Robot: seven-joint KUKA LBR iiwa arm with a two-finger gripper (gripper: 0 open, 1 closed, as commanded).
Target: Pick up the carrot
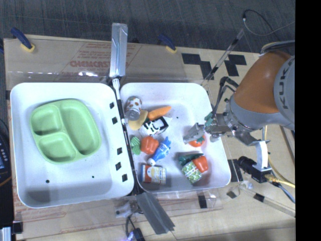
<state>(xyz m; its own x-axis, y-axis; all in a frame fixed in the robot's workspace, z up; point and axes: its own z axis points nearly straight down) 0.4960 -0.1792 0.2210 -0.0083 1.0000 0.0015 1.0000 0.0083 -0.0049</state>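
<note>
We read this as the approach step: the carrot (159, 112) lies untouched in the right bin (216, 115), upper middle, tip toward upper right, just beside a black-and-white pack (155, 126) and near a small can (133, 108). The gripper (196, 133) sits low over the bin's right part, at a red item (197, 142), well apart from the carrot; whether it is open or closed, or has hold of anything, we cannot tell at this res. Next move, in our judgement: shift left and up across the bin, align w/ the carrot's long axis, then descend w/o nudging the pack. Arm pose: reaches in from the right over the bench (281, 205), orange band (261, 87) above the wrist, wrist angled down and left into the bin. Left bin (20, 179) holds a green tray (65, 129); not involved.
</note>
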